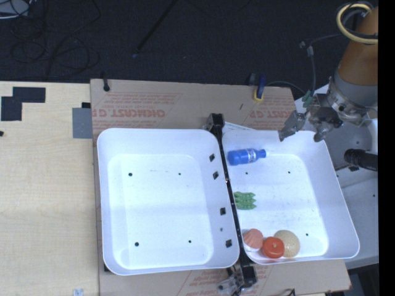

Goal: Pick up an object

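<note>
The right bin [333, 190] holds several small items. A blue bottle [245, 156] lies on its side near the bin's far left corner. A green ridged piece [244, 200] rests by the left wall at mid-length. At the near edge sit a pink round piece [253, 238], a red round piece [273, 247] and a tan round piece [287, 242], packed close together. My gripper [305, 127] hangs above the bin's far right corner, well away from all the items, its two fingers spread open with nothing between them.
The left bin [111, 165] stands beside the right one, joined by a black divider [225, 190]. Both rest on a cardboard sheet [160, 103] on the wooden bench. A black knob [361, 159] sticks out right of the right bin.
</note>
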You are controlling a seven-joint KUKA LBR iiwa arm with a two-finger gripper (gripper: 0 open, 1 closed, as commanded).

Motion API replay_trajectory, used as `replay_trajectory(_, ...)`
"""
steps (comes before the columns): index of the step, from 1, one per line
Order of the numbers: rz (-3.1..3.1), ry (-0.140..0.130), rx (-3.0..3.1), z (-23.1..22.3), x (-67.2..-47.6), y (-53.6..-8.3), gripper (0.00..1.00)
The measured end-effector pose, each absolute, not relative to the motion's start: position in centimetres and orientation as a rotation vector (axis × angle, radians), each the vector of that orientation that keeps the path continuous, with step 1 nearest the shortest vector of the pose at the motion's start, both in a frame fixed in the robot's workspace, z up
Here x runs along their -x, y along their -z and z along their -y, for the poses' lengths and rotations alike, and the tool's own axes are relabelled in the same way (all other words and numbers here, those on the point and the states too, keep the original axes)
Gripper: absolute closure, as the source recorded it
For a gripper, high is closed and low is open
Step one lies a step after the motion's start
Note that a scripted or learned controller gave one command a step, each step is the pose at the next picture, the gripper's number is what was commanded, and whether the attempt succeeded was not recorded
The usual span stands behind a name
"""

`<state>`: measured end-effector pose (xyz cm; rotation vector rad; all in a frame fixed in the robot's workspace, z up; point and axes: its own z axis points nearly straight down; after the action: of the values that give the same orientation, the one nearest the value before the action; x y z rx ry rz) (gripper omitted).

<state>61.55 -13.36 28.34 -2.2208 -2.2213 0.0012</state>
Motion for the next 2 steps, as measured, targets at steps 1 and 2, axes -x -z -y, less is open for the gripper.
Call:
replay_trajectory(1,2.211,-0.010,2.221,18.0,-57.6,-20.4,0.00)
replay_trajectory(2,2.214,-0.006,2.221,21.5,-54.5,-16.8,0.00)
